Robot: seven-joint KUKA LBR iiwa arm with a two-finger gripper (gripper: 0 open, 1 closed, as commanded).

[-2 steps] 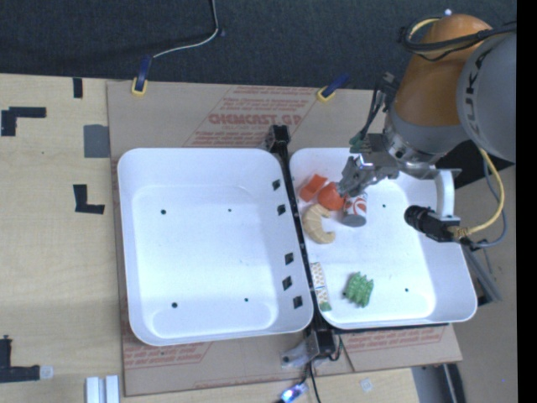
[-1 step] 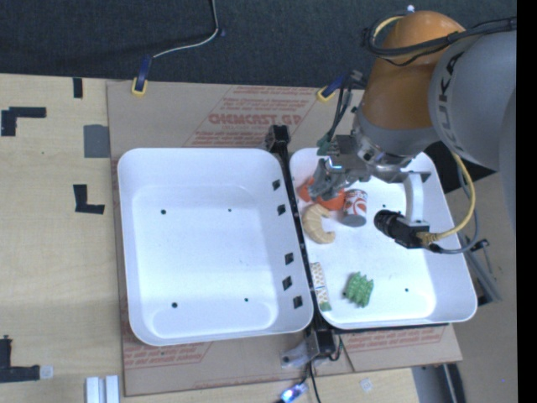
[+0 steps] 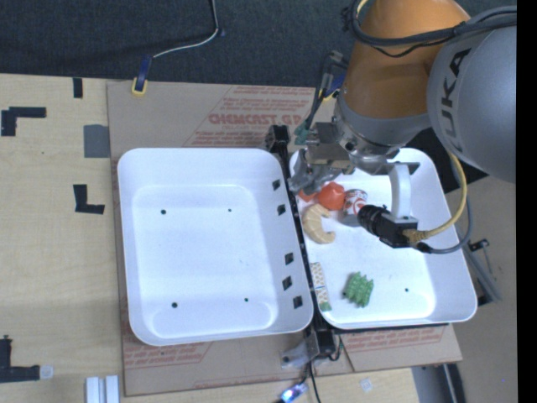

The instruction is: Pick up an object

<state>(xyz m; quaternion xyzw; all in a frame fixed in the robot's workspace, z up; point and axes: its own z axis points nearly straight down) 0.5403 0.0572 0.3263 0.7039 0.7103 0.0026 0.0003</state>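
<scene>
Hanging low over the right bin point(image 3: 419, 305), the gripper point(image 3: 312, 177) sits by that bin's upper-left corner, close to the divider where the two bins meet. From where I stand I cannot tell how it is set. Just below it lies a red round object point(image 3: 332, 196), and touching that on its lower left a pale, curved piece point(image 3: 318, 225). A small red-and-white item point(image 3: 356, 200) lies just right of the red one. Farther down the bin floor, well apart, rests a green leafy toy point(image 3: 358, 289). The left bin point(image 3: 134, 225) lies alongside. Above everything, the arm's orange band point(image 3: 394, 49) bulks large.
</scene>
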